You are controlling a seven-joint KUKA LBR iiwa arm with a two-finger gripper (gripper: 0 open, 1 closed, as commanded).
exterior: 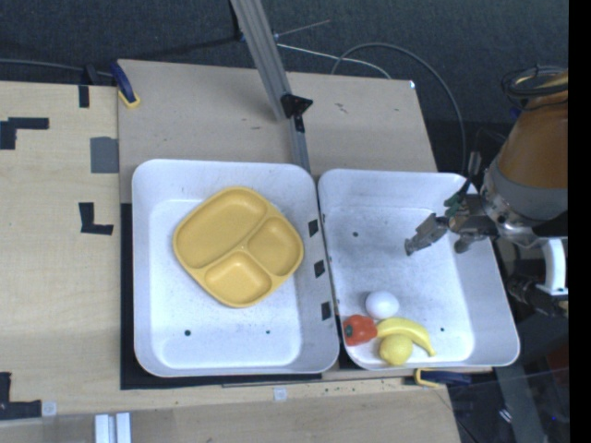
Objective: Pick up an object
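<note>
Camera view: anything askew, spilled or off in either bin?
Nothing spilled or damaged. The yellow divided plate lies rotated against the left bin walls. The white ball, red piece, banana and yellow round fruit crowd the right bin's near corner, away from the gripper.

2 white bins (152, 247), 1 yellow tray (238, 245), 1 egg (381, 304), 1 tomato (359, 329), 1 banana (413, 331), 1 lemon (395, 350)

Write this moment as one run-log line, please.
gripper: above right bin, holds nothing | fruit: right bin's near corner, untouched | yellow plate: left bin
</note>
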